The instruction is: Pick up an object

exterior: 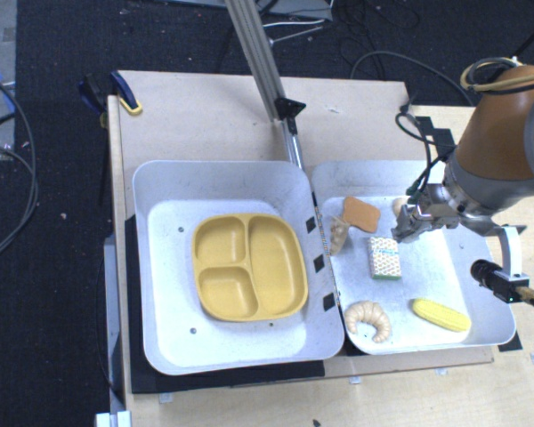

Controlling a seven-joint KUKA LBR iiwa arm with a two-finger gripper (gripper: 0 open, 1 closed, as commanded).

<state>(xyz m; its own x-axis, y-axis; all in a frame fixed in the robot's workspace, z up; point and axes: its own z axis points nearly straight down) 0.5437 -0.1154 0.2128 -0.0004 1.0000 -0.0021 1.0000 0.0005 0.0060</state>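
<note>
The claw hovers at the right bin's twelve o'clock, approaching; its grip I can't tell. The box lies at its seven o'clock, needing a descent.

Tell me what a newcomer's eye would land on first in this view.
The yellow divided plate sits alone in the left bin. In the right bin, the pincer hangs above a small green-patterned box, with a corn cob and a croissant nearer the front.
</note>
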